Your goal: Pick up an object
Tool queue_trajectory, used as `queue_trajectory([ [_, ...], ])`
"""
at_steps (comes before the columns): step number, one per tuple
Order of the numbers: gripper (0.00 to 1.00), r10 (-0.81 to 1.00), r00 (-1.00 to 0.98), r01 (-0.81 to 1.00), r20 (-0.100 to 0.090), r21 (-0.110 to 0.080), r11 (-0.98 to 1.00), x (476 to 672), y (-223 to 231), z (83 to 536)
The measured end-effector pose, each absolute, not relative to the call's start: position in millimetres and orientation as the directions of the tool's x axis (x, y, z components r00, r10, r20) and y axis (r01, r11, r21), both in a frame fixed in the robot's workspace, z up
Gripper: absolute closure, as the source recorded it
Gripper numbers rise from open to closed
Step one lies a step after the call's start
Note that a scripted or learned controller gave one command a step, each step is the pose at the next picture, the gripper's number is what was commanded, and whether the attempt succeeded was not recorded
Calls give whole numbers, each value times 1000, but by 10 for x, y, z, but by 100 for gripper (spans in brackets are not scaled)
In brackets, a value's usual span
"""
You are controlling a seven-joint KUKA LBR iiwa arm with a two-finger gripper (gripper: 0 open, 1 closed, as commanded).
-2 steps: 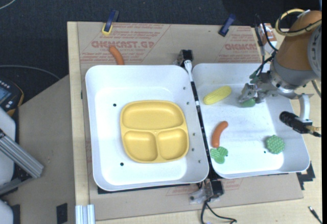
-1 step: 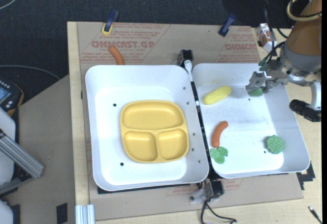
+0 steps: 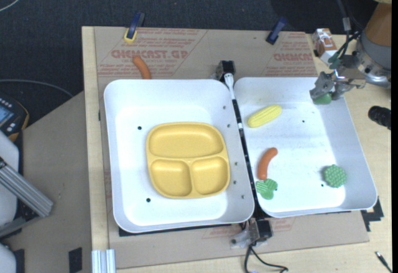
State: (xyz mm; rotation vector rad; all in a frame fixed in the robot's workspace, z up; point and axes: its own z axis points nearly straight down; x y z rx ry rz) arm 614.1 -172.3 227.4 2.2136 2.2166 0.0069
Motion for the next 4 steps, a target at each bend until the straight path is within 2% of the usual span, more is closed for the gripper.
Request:
queue_trajectory([
  [1, 100, 1000, -2, 1000, -2, 3, 2, 6149, -1720, 2250],
  [2, 100, 1000, -4, 1000, 3, -4, 4, 5852, -1265, 2268],
  [3, 100, 1000, -2, 1000, 2, -5, 2, 5431, -911, 2362],
  [4, 100, 1000, 0, 1000, 2, -6, 0, 4976, -673, 2263],
])
